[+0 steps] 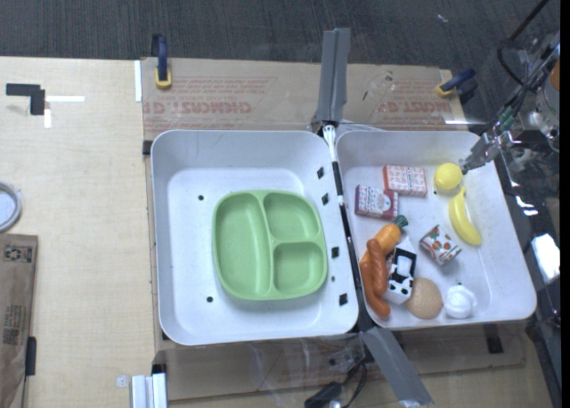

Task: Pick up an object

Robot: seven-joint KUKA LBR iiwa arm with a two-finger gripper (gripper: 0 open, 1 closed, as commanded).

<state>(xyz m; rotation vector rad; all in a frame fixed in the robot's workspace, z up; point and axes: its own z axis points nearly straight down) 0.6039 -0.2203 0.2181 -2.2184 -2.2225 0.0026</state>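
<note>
The right bin (521,255) holds several small items. Among them are a yellow lemon (448,176), a banana (463,219), two red and white boxes (405,180) (376,202), a carrot (385,237), a sausage (374,283), a black and white carton (401,277), a small printed carton (440,246), a bread roll (426,298) and a white round piece (460,301). My gripper (482,155) hangs over the bin's far right corner, just right of the lemon and above it. Nothing is visibly held.
A green divided plate (270,244) lies in the left bin (169,219). A grey divider post (334,77) stands between the bins at the back. Clamps (161,63) (456,85) sit on the bench's far edge, and cables hang at the right.
</note>
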